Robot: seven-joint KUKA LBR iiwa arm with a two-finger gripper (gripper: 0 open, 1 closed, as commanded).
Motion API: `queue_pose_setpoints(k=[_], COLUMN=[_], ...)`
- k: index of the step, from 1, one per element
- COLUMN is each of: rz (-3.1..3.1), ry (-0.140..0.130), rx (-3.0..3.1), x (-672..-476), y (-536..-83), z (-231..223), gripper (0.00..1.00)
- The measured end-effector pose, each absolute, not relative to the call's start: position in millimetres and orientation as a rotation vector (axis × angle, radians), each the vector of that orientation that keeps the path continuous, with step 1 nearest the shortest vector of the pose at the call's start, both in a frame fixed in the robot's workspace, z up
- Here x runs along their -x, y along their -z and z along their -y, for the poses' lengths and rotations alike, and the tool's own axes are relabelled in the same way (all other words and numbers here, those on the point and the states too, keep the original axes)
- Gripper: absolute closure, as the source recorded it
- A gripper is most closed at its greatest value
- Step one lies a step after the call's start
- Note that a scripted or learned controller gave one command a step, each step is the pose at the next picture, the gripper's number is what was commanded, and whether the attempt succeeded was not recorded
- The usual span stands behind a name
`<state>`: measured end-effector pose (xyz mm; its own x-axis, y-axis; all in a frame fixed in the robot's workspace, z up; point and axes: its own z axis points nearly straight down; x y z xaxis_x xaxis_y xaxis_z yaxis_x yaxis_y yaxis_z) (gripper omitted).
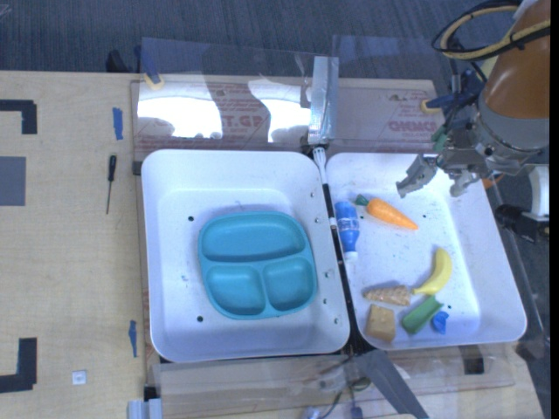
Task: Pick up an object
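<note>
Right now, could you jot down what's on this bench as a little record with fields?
left bin: holds a teal divided plate
right bin: carrot, blue bottle, banana, green piece, small blue piece, two tan pieces
pincer: open, above the right bin's far side, holding nothing
nearest item to pincer: carrot

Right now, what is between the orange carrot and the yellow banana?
Nothing sits between them. In the camera view, the carrot and the banana are separated by bare white floor of the right bin.
</note>
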<state>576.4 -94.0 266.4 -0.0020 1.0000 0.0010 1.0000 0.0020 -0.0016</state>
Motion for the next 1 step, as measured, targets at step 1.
queue_pose_setpoints(k=[1], rz=[2.437], ry=[-0.002], rx=[1.990], x=[-603.7], y=[-104.9], z=[94.2], gripper=[0.00])
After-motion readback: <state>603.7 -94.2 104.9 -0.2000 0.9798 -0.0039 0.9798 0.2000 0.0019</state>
